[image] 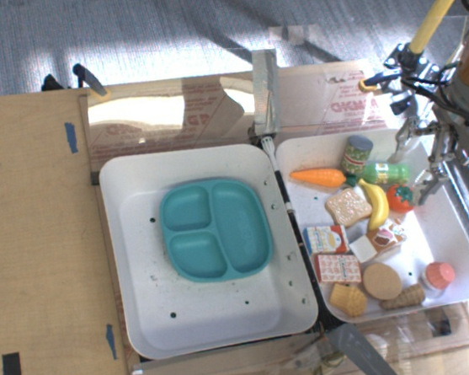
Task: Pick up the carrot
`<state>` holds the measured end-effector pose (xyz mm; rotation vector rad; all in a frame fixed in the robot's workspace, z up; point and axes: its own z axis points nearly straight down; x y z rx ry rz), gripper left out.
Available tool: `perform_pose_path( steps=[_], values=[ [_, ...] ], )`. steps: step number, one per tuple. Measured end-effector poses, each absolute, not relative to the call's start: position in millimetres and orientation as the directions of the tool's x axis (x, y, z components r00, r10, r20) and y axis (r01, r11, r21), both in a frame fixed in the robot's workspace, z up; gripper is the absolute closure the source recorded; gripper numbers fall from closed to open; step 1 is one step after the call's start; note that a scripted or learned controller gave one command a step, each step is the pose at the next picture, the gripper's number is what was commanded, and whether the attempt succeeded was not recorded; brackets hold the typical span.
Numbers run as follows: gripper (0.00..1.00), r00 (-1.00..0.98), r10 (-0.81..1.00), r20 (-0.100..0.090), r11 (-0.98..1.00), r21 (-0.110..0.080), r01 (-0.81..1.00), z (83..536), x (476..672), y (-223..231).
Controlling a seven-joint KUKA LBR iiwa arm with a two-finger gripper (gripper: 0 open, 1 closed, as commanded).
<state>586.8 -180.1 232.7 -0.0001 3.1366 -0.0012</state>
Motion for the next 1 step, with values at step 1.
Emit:
perform_pose_path(
  steps=[1],
  values=[
    [0.0,-0.985,0.174,0.004,0.985,0.003,0.174,133.2,577.8,-115.5]
  ],
)
